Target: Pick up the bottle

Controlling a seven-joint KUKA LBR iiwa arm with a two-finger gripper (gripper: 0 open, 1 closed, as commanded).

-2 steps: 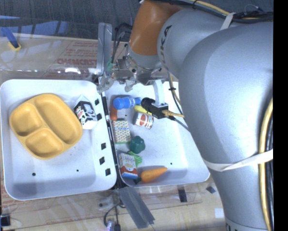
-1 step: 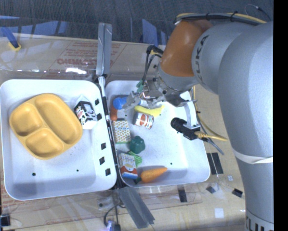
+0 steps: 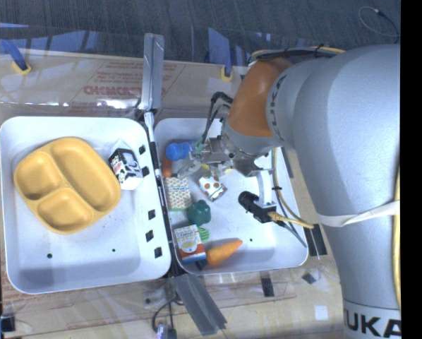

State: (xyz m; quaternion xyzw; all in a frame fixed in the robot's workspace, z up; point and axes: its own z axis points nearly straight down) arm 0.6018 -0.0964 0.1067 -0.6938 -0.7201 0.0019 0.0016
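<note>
A small blue bottle [image 3: 177,150] lies at the back left corner of the right bin [image 3: 285,249], with an orange piece [image 3: 166,167] just in front of it against the left wall. My gripper [image 3: 199,158] is low in that bin, immediately right of the bottle and close to it. I cannot see whether it touches the bottle. The grey arm with its orange band [image 3: 257,108] covers the back right of the bin.
The right bin also holds a white spotted piece [image 3: 211,186], a checkered packet [image 3: 177,192], a dark green item [image 3: 198,212], a small carton [image 3: 188,240] and a carrot [image 3: 223,251]. The left bin [image 3: 27,274] bears a yellow divided tray [image 3: 64,182] and a black-and-white carton [image 3: 126,165].
</note>
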